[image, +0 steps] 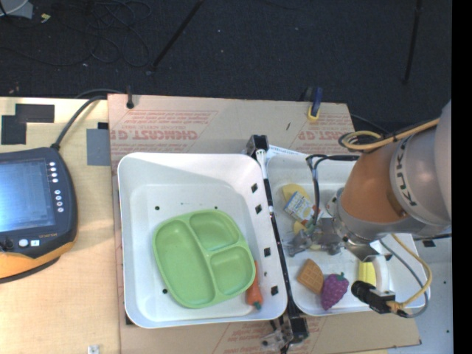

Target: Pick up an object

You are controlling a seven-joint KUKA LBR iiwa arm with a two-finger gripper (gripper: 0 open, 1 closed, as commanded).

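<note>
Over the right-hand shallow white plastic bin (413, 301), the grey KUKA arm (424, 179) with its orange band (369, 194) is reaching in from the right, and its two-finger gripper (310, 236) is sitting low near the middle of that bin. Whether the claw is clenched or released I cannot tell, since the dark metal parts are blurring together against the bin floor. Just beyond the gripper, toward the bin's far wall, a small yellow and blue packet-like object (296, 201) is lying, close to the gripper but not clearly between its tips. Toward the near edge of the same bin, a tan waffle-textured wedge (311, 275) is resting just beside a purple plastic bunch of grapes (333, 289), the two nearly touching. To the right of the grapes a yellow and white object (371, 273) is lying, partly under the arm's wrist. Left of this bin, the second shallow white bin (140, 190) is holding a light green three-compartment plastic tray (205, 258), and a small orange carrot-shaped toy (254, 295) is lying at the tray's near right corner, against the wall facing the right-hand bin. Farther left still, beyond that second bin, a dark control pendant with a screen (29, 198) is resting on the bench.
</note>
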